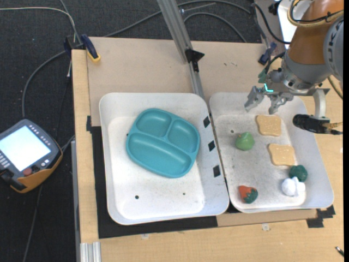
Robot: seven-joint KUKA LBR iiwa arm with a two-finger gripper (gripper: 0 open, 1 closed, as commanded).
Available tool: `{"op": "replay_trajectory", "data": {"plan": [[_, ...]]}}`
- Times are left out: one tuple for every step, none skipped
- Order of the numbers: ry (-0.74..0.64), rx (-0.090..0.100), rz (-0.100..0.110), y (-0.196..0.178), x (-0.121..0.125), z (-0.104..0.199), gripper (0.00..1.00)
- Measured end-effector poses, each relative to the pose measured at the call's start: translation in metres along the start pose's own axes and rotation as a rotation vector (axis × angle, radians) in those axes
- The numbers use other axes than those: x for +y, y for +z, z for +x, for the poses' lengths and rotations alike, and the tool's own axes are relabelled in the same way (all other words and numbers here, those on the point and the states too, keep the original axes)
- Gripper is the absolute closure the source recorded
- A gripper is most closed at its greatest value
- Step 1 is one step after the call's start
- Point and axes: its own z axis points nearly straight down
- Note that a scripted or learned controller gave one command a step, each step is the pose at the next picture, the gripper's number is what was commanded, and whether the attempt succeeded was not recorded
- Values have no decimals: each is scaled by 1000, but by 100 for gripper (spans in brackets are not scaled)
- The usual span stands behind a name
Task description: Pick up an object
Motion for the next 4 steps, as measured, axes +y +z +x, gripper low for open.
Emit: {"op": "replay_trajectory", "data": {"plan": [[0, 0, -2, -1, 1, 0, 0], [-1, 1, 4, 52, -5, 9, 0], [1, 1, 6, 108, -17, 11, 0], [0, -1, -4, 114, -15, 11, 0]]}}
